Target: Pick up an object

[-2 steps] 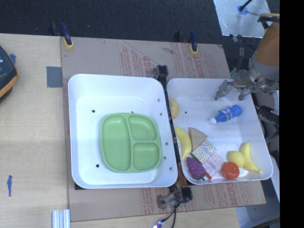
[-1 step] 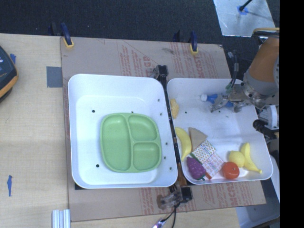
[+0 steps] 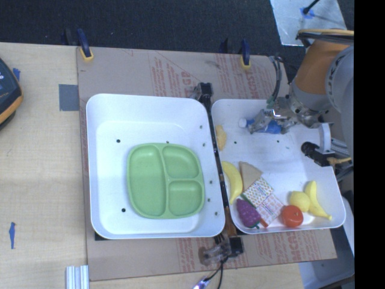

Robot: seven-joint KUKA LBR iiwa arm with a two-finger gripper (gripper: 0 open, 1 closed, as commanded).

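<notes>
The gripper [image 3: 268, 124] hangs low over the far part of the right bin [image 3: 283, 161], on the grey arm with its orange band [image 3: 319, 65] coming in from the right. A small white and blue thing [image 3: 243, 123] lies just left of it. Nearer the front of that bin lie a yellow banana [image 3: 233, 180], a tan wedge [image 3: 249, 173], a patterned packet [image 3: 263, 198], a purple fruit [image 3: 246, 212], a red tomato [image 3: 292, 215] and a second yellow fruit [image 3: 310, 200]. A pale yellow piece [image 3: 221, 137] rests by the bin's left wall.
The left bin [image 3: 108, 161] holds a green divided plate [image 3: 165, 180]. A black clamp [image 3: 205, 90] sits between the bins at the back. A black part [image 3: 317, 152] of the arm overhangs the right bin's right edge.
</notes>
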